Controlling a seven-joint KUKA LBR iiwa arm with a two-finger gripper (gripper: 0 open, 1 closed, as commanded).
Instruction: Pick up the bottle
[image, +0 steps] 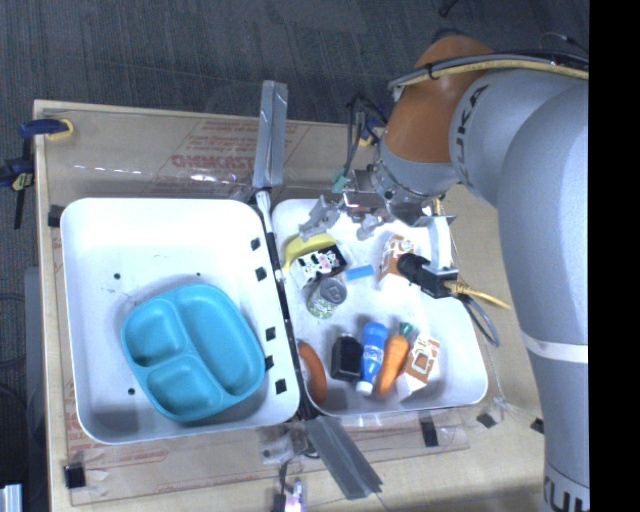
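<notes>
While gripper (345, 212) grip unclear | glossy blue cylindrical bottle (371, 356) lies in right bin (470, 385)

A blue divided tray (193, 349) lies in the left bin (90, 240). In the right bin (470, 375), near its front wall, a carrot (393, 361) leans beside a small carton (424, 360), with a black block (346, 357) and an orange-red piece (313, 370) further left. A banana (305, 245) lies nearer the back. Both bins sit on the tabletop (150, 150).
</notes>
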